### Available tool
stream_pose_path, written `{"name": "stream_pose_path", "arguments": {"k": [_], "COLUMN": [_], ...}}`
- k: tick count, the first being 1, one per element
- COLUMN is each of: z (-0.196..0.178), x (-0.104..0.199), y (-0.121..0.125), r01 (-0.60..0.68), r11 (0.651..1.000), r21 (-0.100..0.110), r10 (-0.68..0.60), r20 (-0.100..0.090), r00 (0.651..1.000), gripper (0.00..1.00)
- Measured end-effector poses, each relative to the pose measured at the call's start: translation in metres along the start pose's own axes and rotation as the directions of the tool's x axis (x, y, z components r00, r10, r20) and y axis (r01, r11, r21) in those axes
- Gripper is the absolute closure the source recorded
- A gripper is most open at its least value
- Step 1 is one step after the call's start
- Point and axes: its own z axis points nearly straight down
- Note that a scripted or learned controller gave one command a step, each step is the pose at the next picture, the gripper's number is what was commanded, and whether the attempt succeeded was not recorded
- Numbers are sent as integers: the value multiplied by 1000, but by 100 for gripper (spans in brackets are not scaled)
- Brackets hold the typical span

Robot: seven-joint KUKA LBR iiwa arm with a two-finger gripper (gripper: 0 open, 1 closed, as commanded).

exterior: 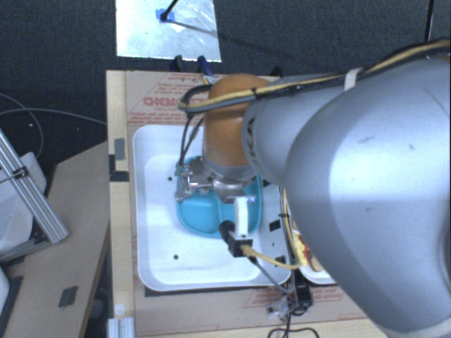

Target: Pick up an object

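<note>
A light blue bowl-like object lies in the middle of the left white bin. The arm's wrist, grey with an orange band, hangs directly over it and covers its upper part. The gripper sits low in the bin, right on top of the blue object, and the wrist body hides its fingertips. A black and white cable fitting hangs beside the blue object's right side.
The big grey arm covers the right bin almost entirely; only a sliver of its edge with something red and yellow shows. Cardboard lies under the bins. A shiny sheet lies beyond the bench; aluminium framing stands at left.
</note>
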Motion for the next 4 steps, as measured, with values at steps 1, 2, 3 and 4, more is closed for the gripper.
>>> {"name": "stream_pose_path", "arguments": {"k": [1,2,3,4], "z": [-40,46,28,-134], "x": [-72,-66,-68,-137], "y": [73,77,105,110], "r01": [-12,-6,-2,-9], "r11": [1000,1000,1000,1000], "r21": [-14,-3,10,-25], "r10": [12,6,2,9], "r20": [4,-3,-6,3], "r00": [1000,1000,1000,1000], "gripper": [0,0,0,0]}}
